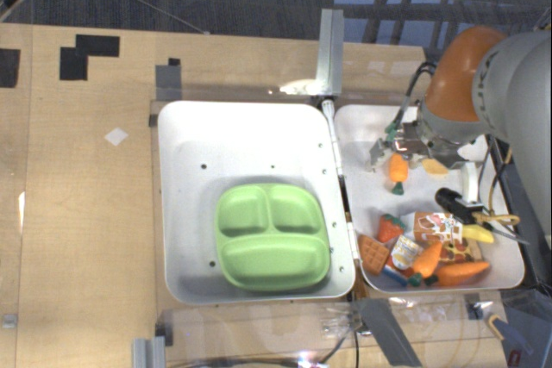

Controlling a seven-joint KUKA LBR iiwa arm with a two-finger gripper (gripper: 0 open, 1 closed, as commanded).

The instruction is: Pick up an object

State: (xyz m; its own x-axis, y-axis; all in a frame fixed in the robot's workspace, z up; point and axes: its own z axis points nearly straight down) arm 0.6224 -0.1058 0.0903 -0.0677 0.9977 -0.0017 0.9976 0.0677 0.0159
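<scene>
Two white bins are set side by side on the worktop [86, 185]. A green divided plate [272, 237] is seen in the left bin [185, 185]. In the right bin [362, 129], the gripper [398, 152] is positioned over a small orange toy [398, 171]; whether it is grasped cannot be told. Mixed toy food [431, 250] is heaped at lower right.

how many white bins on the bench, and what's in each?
2. The left bin holds a green divided tray. The right bin, beside it, holds a pile of small toy items near its front edge; the gripper hangs over its back part.
</scene>
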